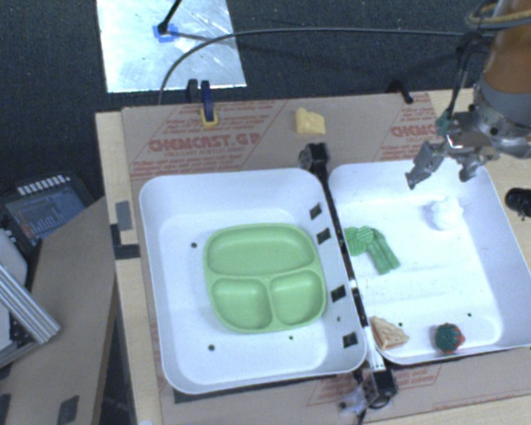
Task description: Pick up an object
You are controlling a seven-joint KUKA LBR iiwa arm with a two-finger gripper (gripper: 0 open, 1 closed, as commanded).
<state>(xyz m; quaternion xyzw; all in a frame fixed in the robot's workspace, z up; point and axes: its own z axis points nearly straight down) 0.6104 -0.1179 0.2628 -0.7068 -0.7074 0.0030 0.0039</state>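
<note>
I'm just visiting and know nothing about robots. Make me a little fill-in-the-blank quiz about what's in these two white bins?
1. The green divided plate lies in the ____ bin.
2. The plate has ____ compartments.
3. The tool hovers above the ____ bin.
4. The small white object lies closest below the tool; the leafy toy near the divider is coloured ____.

Missing words: left; three; right; green

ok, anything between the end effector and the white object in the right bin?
Nothing visible. The end effector hangs over the right bin's far side, and the white object lies just below it in the picture. The green toy sits well off to the side.
</note>
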